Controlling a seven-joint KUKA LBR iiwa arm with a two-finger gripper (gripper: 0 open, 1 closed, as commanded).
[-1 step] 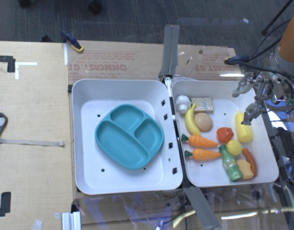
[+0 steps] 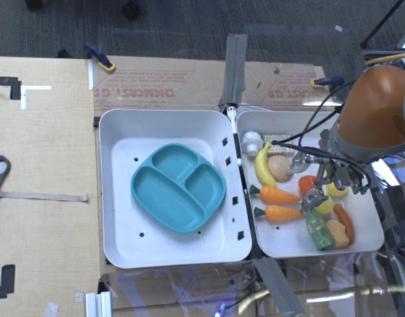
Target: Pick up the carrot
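Left bin (image 2: 110, 177) holds a blue divided plate (image 2: 179, 187). Right bin (image 2: 361, 243): banana (image 2: 262, 166) at its left side, two carrots below it, upper carrot (image 2: 279, 195) just above lower carrot (image 2: 281, 212). Both look like light, rigid, smooth plastic toys; the thick mid-body across the width seems the best hold. Gripper (image 2: 314, 197) hovers just right of the carrots, holding nothing, fingers slightly apart.

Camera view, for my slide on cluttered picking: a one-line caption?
Pincer hovers over toy food beside two carrots in the right bin; blue tray in the left.
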